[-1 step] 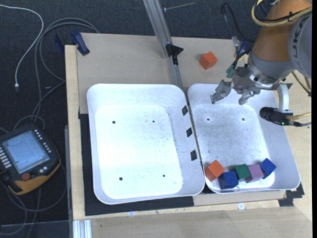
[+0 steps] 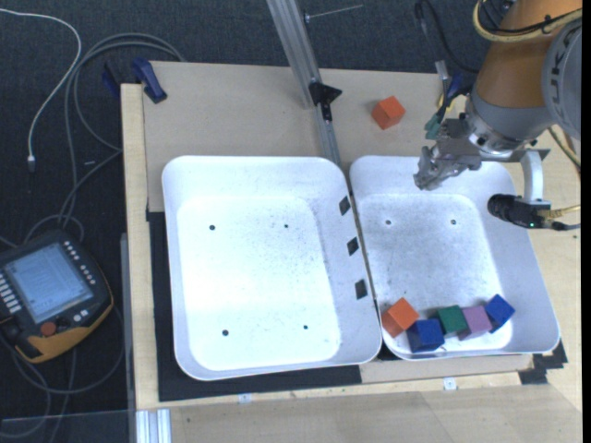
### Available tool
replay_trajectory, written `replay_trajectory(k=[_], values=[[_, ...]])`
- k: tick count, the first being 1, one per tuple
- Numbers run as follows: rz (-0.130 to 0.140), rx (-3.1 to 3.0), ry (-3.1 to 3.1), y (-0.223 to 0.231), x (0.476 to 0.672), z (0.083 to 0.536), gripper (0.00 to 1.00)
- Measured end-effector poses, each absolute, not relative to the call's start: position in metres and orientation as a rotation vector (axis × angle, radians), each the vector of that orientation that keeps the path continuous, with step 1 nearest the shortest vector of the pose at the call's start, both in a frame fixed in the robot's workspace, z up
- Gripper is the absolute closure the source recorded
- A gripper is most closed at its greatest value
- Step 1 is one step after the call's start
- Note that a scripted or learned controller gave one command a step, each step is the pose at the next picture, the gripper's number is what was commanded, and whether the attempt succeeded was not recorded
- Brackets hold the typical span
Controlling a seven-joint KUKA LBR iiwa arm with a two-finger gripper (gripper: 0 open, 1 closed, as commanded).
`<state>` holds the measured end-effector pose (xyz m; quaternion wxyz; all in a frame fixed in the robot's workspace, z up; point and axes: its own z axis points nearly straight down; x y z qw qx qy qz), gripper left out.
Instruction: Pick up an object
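Along the near edge of the right bin (image 2: 517,247) lies a row of small blocks: an orange one (image 2: 400,315), a blue one (image 2: 426,334), a green one (image 2: 452,320), a pink one (image 2: 476,319) and another blue one (image 2: 499,310). My gripper (image 2: 432,175) hangs over the far rim of the right bin, well away from the row, pointing down. I see nothing between its fingers, which look close together.
The left bin (image 2: 185,247) lies beside the right one. A lone orange block (image 2: 389,112) rests on the bench behind the bins. A slanted metal pole (image 2: 295,44) rises between the bins at the back. A teach pendant (image 2: 46,289) and cables lie on the floor at left.
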<state>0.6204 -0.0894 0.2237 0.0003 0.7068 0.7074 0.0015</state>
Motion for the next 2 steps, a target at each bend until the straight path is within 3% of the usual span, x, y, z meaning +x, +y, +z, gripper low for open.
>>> replay_trajectory(k=[1, 2], values=[[-0.001, 2.218, 2.231, -0.04, 0.615, 0.211, 1.0], [-0.001, 2.218, 2.233, 0.018, 0.591, 0.199, 1.0]])
